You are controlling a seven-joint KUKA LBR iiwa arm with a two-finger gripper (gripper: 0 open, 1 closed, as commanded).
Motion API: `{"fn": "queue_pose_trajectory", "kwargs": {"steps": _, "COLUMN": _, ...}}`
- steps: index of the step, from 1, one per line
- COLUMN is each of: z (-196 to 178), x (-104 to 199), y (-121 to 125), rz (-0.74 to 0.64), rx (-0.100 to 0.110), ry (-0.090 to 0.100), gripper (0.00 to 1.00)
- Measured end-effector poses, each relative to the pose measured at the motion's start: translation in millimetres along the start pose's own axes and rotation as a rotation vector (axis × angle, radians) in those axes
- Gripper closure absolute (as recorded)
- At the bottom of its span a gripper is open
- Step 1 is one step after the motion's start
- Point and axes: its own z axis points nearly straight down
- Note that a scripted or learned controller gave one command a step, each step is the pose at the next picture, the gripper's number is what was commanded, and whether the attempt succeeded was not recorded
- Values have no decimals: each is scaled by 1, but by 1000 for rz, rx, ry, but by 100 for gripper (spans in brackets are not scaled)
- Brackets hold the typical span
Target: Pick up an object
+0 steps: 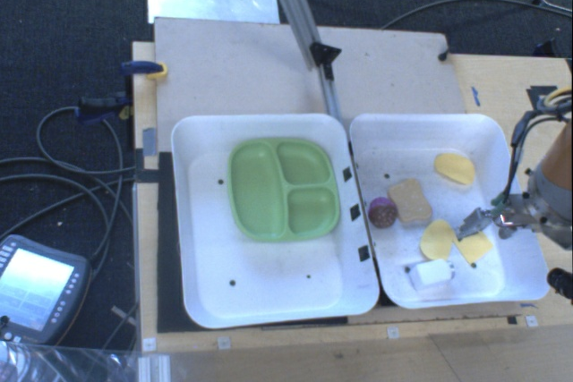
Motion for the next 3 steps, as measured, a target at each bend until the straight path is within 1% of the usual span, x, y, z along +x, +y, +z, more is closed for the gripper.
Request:
{"fn": "queue_pose_trajectory", "kwargs": {"steps": 1, "z": 47, "x": 0, "y": 1, "rz": 0, "rx": -4, "ry": -2, "gripper": 0}}
{"fn": "queue_pose_trajectory", "kwargs": {"steps": 2, "z": 35, "x": -1, "y": 2, "rz": -1, "rx": -7, "ry": -3, "gripper": 100}}
{"fn": "queue_pose_trajectory", "kwargs": {"steps": 3, "z": -11, "x": 6, "y": 7, "rz": -5, "rx": -9, "ry": -3, "gripper": 100}}
